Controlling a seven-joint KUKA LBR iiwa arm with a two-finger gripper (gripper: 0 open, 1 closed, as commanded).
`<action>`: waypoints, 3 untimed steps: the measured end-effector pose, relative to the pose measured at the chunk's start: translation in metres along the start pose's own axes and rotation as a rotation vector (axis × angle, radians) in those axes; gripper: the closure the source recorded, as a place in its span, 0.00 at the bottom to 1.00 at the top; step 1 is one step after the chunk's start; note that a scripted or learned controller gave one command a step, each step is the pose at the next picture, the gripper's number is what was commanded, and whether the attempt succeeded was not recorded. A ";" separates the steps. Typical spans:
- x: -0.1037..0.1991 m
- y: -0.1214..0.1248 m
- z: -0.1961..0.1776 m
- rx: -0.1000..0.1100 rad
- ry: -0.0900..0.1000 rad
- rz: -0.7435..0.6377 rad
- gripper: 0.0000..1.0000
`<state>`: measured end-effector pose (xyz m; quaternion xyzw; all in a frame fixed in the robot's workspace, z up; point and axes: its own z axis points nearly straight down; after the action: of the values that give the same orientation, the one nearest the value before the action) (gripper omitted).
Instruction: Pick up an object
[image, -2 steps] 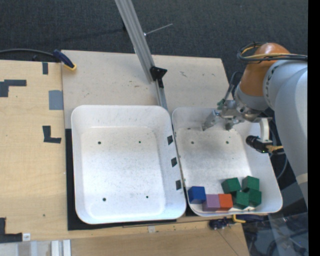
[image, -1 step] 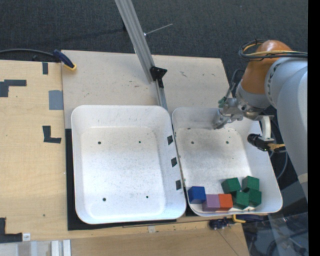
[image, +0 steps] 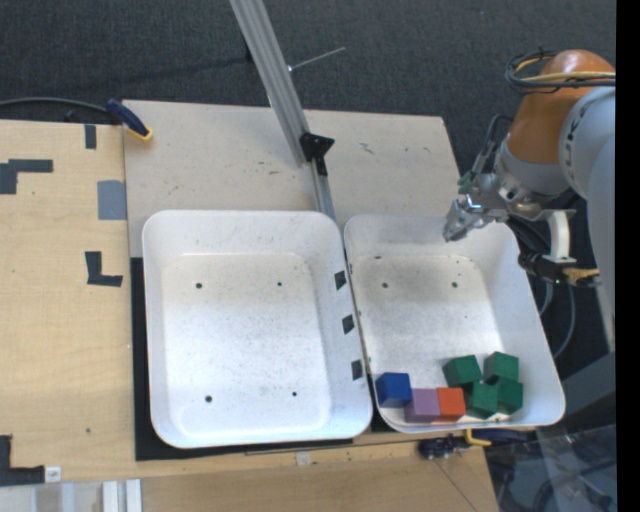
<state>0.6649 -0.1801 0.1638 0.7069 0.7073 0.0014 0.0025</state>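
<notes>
**Gripper hanging over the far corner of the right bin**

The arm (image: 560, 120) is reaching in from the right, its gripper (image: 458, 228) hovering above the far rim of the right bin (image: 530, 300) — nothing is showing between its fingers. The blocks are sitting well below the gripper, at the bin's near edge: a blue block (image: 393, 388), a purple block (image: 426, 403), an orange block (image: 451, 402) and a cluster of green blocks (image: 487, 381). To the gripper's left the left bin (image: 160, 300) is lying — touching the right one.
</notes>
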 end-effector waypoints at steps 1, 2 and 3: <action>0.008 0.006 -0.051 0.000 0.001 -0.002 1.00; 0.008 0.007 -0.098 0.000 0.000 -0.001 1.00; 0.052 -0.003 -0.089 0.007 0.002 -0.004 1.00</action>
<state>0.6615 -0.1280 0.2527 0.7056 0.7086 -0.0005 -0.0008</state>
